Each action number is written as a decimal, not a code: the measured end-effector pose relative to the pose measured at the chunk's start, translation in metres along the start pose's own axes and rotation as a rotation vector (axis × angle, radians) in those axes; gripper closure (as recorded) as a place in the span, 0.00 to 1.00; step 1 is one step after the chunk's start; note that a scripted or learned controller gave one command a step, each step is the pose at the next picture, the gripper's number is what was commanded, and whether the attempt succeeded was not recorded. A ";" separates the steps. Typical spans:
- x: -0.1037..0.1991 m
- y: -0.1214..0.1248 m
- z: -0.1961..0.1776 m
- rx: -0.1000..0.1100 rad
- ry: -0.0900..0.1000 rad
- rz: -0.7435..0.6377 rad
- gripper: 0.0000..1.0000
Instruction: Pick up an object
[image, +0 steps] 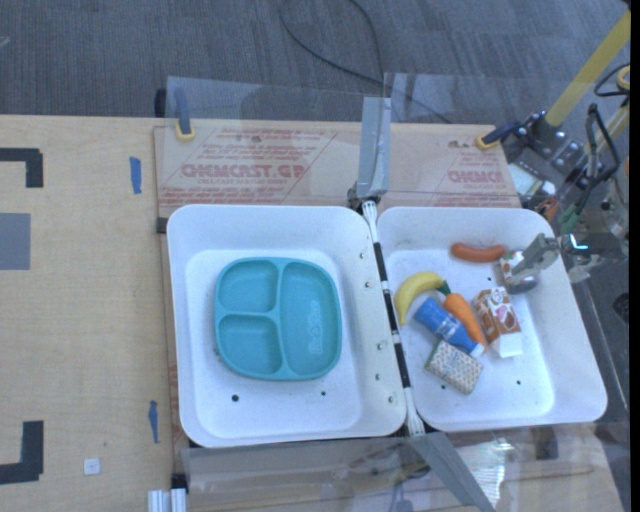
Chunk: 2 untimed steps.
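The right bin holds several items: a red-orange sausage at the back, a yellow banana, a blue can, an orange carrot, a red and white carton and a small patterned box. My gripper is low over the bin's back right, just right of the sausage and just above the carton's top end. Nothing is visibly held in it.
A teal divided plate lies in the left bin. A raised ridge separates the two bins. Clear panels and cardboard stand behind them. Cables and arm hardware crowd the right side.
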<state>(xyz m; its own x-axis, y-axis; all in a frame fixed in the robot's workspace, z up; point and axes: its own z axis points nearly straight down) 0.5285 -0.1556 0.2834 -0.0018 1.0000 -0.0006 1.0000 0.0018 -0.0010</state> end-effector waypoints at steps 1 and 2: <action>0.033 -0.011 0.105 0.002 0.001 -0.083 0.00; -0.003 0.025 0.182 -0.002 0.000 -0.135 0.00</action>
<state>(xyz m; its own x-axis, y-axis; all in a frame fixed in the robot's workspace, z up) 0.5532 -0.1584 0.1015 -0.1365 0.9906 -0.0011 0.9906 0.1366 0.0011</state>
